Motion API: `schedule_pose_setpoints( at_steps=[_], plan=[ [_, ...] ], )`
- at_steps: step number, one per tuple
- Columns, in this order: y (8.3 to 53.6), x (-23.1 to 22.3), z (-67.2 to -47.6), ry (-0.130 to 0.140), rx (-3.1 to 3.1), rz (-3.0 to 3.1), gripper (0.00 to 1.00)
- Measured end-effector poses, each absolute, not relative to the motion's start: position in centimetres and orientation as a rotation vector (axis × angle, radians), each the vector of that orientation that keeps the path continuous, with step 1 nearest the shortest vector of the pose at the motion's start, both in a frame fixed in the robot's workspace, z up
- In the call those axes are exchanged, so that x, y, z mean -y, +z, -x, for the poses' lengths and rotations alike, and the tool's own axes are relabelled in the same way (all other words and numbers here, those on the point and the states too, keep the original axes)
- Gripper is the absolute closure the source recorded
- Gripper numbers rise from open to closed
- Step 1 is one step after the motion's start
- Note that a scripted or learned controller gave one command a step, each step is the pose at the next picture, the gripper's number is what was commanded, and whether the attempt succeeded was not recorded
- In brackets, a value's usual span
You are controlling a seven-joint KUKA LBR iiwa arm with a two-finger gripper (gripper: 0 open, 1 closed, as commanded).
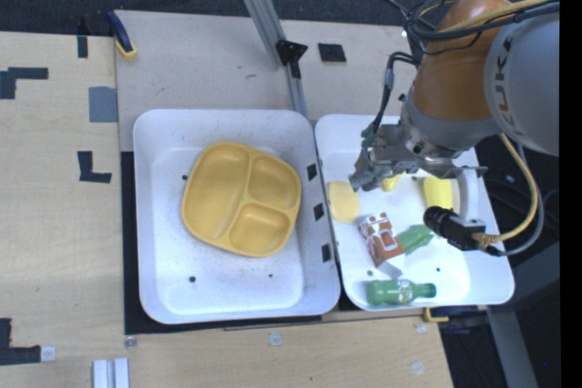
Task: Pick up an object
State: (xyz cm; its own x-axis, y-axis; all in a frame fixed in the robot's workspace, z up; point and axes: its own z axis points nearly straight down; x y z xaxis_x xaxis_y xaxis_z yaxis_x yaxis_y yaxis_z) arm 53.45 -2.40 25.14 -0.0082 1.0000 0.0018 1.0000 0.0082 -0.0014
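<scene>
Approach step: the pincer hangs low over the right bin, just above a pale yellow block, with a snack packet and green bottle nearby; the left bin holds a yellow tray. Next, probably a short descent onto the block. Whether the pincer is open or closed cannot be told, and the arm hides the bin's far part.

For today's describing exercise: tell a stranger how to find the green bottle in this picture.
Find the right white bin, beneath the grey and orange arm. Go to its near edge, where the green bottle lies on its side. Its white label and its place closest to the rim separate it from the other green object farther in, beside the orange-and-white packet.
</scene>
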Motion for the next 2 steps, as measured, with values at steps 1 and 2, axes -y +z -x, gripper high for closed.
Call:
schedule_pose_setpoints(
  at_steps=[1,2],
  plan=[
    [25.2,-2.3,-54.4,0.001,2.227,2.214,1.00],
    [23.4,-6.7,-55.5,0.003,2.226,2.215,1.00]
  ],
)
